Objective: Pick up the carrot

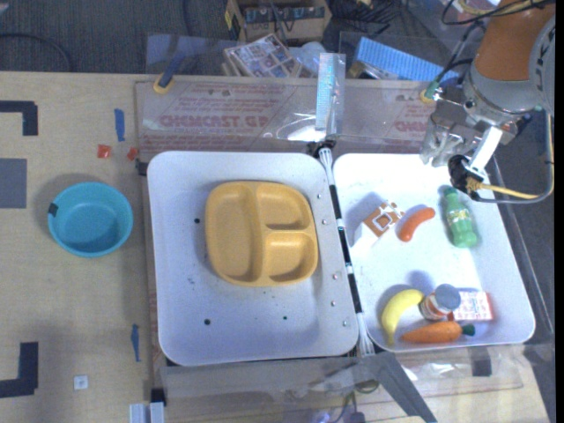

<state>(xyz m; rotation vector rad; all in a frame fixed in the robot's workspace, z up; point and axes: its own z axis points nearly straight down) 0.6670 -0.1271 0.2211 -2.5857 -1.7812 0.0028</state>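
Observation:
The carrot is orange with a green stub and lies along the front edge of the right bin. It touches a yellow banana on its left and sits just under a small jar. My gripper hangs over the bin's back right corner, far behind the carrot. It is open, with nothing between its fingers.
Also in the right bin are a green bottle, a red sausage, a small orange-and-white carton and a red-and-white box. A yellow divided plate lies in the left bin. A blue bowl stands on the bench at the left.

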